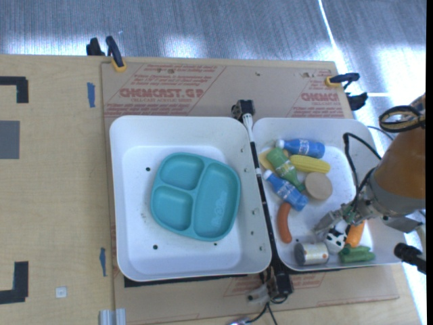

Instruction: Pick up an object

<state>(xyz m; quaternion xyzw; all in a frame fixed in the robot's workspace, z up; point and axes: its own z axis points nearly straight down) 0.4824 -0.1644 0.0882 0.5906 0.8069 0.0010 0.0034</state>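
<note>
My gripper (336, 220) hangs low over the near right part of the right bin (358, 135), reaching in from the right. Just under it lie a black-and-white toy (333, 238) and an orange carrot (354, 235) with a green top (357, 254). A silver can (310, 252) lies to the left of them, on its side. Further left lies a red sausage (285, 222). A tan disc (318, 186), two blue bottles (304, 147) (285, 189), a yellow corn cob (309, 164) and a green item (279, 162) fill the far half of the bin.
The left bin (128, 181) holds a teal divided plate (195, 196). A black cable (358, 154) loops above the right bin's right side. Clamps (115, 53) (345, 81) hold the cardboard at the far corners.
</note>
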